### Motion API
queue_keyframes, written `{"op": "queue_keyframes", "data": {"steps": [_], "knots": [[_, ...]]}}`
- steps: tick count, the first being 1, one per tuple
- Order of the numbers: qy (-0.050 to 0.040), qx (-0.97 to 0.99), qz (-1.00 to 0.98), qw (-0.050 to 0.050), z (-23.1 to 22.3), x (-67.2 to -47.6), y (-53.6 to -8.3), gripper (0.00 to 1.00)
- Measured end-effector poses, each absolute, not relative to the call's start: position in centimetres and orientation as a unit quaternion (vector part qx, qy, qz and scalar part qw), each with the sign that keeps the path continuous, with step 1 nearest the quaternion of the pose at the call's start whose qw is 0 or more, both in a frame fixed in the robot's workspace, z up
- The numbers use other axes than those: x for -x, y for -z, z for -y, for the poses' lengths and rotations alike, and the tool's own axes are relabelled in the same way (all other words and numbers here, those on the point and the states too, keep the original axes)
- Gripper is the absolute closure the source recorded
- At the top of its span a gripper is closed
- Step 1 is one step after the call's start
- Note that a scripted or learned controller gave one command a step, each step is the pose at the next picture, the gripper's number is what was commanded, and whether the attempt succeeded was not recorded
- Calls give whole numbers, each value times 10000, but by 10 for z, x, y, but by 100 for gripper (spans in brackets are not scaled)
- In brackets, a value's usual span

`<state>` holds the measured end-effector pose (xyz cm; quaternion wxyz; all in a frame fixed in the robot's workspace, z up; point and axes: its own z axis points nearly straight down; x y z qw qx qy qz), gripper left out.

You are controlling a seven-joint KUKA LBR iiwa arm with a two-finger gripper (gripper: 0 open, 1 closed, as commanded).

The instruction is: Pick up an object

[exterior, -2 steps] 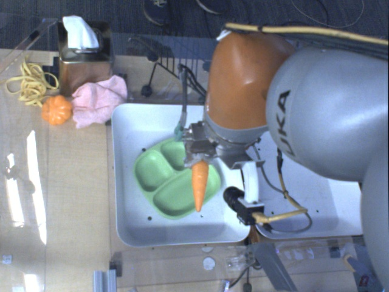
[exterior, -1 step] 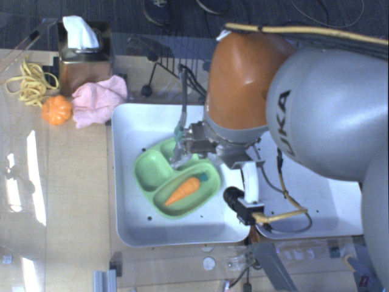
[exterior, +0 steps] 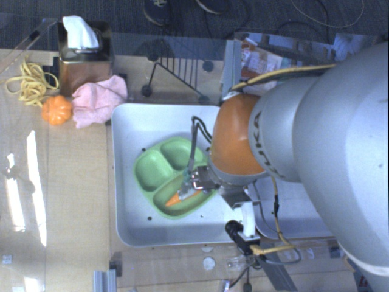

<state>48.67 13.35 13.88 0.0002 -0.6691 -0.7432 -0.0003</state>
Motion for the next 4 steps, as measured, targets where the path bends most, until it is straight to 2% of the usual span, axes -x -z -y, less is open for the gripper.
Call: {"op": "queue_keyframes", "data": {"steps": [1, 2, 3, 4], "knots": [[16, 6688, 7434, -4, -134, -488, -149, 100], [10, 7276, 6860, -7, -189, -502, -281, 100], [10, 7276, 6860, -7, -189, -502, -281, 0], [1, 7268, 6868, -1, -82, -487, -183, 0]]}}
